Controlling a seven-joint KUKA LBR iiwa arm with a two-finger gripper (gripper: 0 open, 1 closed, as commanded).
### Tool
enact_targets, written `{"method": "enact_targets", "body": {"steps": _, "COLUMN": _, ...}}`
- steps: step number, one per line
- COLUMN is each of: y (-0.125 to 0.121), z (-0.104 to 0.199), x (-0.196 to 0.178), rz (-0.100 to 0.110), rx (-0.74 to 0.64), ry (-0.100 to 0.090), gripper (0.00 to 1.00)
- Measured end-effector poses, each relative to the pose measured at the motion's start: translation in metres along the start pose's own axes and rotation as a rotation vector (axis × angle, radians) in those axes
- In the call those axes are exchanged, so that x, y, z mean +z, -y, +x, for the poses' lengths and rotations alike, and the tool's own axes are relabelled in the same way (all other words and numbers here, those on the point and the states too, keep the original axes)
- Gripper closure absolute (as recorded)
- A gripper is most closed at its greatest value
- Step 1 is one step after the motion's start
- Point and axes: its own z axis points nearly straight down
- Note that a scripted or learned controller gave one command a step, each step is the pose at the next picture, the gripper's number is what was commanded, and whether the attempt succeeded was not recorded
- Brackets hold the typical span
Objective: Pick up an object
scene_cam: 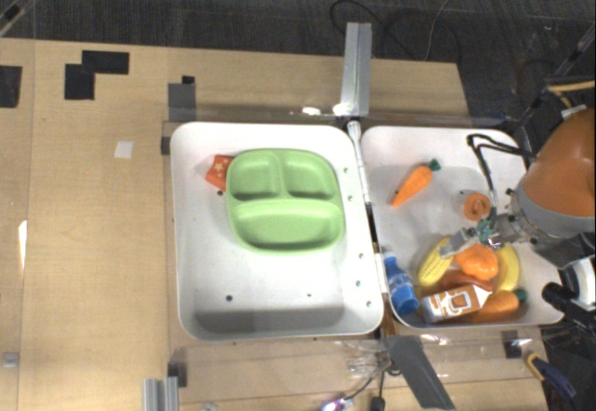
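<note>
— Fingers on the gripper: clamped or loose?

— Cannot tell; they are too small, low over the toy pile in the right bin.

— What lies under them?

— An orange pepper, touching a corn cob and a banana. A carrot lies apart. A green plate sits in the left bin.

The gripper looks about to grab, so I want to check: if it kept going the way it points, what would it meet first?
Probably the orange toy in the right bin, directly under the gripper; depth is unclear.
</note>
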Motion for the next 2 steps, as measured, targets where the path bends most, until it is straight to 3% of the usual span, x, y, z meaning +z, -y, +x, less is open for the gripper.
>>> {"method": "enact_targets", "body": {"steps": 1, "y": -0.047, "z": 0.008, "x": 0.024, "rz": 0.011, "rx": 0.095, "ry": -0.006, "gripper": 0.0}}
{"method": "enact_targets", "body": {"steps": 2, "y": -0.139, "z": 0.026, "x": 0.028, "rz": 0.017, "rx": 0.095, "ry": -0.008, "gripper": 0.0}}
